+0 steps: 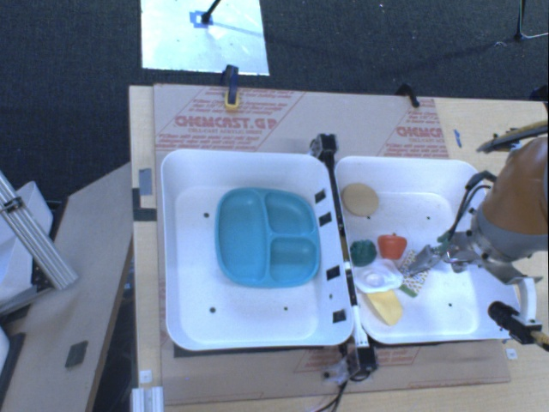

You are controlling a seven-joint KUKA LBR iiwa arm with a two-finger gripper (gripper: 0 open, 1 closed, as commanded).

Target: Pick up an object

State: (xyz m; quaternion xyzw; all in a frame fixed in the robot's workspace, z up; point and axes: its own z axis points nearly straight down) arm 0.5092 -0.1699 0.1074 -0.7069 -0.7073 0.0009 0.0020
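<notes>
Reaching in from the right, the grey arm with its orange band brings the gripper [422,261] low over the right-hand shallow white bin [455,316], its tip among a tight cluster of small toys, and whether the jaws are spread or pressed together I cannot tell. Crowding looks like the main risk: the red pepper-shaped toy [392,245], the dark green toy [363,251], the white fried-egg piece [378,278] and the yellow wedge [386,306] lie touching or just beside one another, so a closing grip could nudge a neighbour away or catch two pieces and drop both. A tan round disc [360,199] sits apart at the far side of that bin. The left-hand white bin [184,316] holds a blue plastic divided plate [266,235], well away from the arm, on the table.
</notes>
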